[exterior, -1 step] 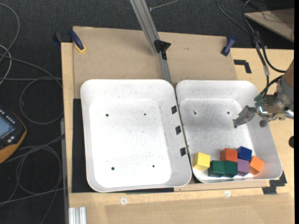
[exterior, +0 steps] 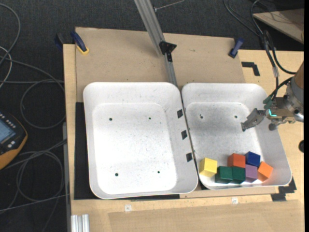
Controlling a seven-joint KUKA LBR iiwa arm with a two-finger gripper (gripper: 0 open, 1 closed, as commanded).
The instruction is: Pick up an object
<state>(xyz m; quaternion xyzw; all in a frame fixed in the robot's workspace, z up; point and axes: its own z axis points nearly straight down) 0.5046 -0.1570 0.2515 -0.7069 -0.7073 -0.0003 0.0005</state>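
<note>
Camera view: metal hand spread wide, holding nothing; matte cubes clustered in speckled right bin.

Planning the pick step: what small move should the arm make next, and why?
Probably move the end effector toward the near edge of the right bin. It sits over bare floor by the right wall, while the blocks are all clustered at that edge, the yellow block standing slightly apart.

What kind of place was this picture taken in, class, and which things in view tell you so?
Most likely a robotics lab or test bench. Two white bins sit on a plywood board held by blue clamps, loose cables trail over dark carpet, and a robot arm reaches above coloured blocks.
</note>
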